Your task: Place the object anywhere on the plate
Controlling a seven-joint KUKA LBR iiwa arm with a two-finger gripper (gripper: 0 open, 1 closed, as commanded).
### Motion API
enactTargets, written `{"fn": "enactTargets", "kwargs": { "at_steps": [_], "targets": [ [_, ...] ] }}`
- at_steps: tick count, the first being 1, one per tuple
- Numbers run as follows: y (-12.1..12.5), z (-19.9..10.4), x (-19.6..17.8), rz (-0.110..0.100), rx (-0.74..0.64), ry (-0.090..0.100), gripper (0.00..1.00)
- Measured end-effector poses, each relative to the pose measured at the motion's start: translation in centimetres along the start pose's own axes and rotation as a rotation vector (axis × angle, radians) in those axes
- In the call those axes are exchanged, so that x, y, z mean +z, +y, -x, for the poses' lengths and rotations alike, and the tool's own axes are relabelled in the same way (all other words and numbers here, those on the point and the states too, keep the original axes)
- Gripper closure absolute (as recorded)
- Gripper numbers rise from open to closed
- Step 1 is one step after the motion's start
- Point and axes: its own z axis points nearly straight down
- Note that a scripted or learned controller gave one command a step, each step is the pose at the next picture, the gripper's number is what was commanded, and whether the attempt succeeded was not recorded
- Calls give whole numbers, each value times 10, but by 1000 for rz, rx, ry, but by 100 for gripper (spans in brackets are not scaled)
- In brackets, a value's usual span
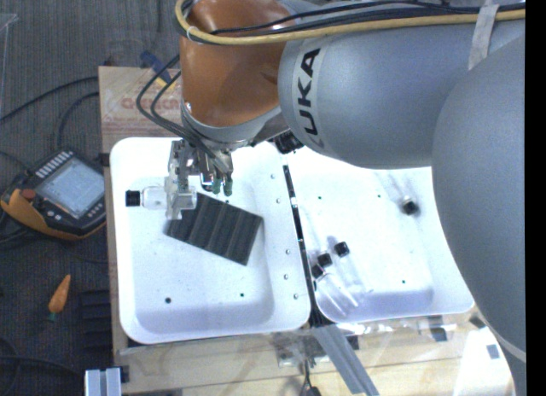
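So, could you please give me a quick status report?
Hand low over left white bin. Dark ribbed rectangular plate just beneath. Small clear black-capped object beside it.

Only readable txt: white letters "UKA" on the grey arm [384, 70], just right of the orange band [229, 57], running down the casing at a slant; the brand's 1st letter is cut off by the curve of the joint. The cardboard box [132, 100] behind the left bin has faint reddish print, too blurred to read. The handheld pendant [60, 194] left of the bins has a lit screen, but no chars can be made out on it.
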Motion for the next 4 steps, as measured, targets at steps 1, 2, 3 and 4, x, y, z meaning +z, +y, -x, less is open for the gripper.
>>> {"fn": "enactTargets", "kwargs": {
  "at_steps": [1, 2, 3, 4],
  "targets": [
    [4, -67, 92, 4, 43, 6, 100],
    [1, -37, 59, 1, -124, 1, 100],
    [1, -17, -83, 1, -343, 0, 100],
    [4, -53, 69, 6, -416, 2, 100]
  ]
}}
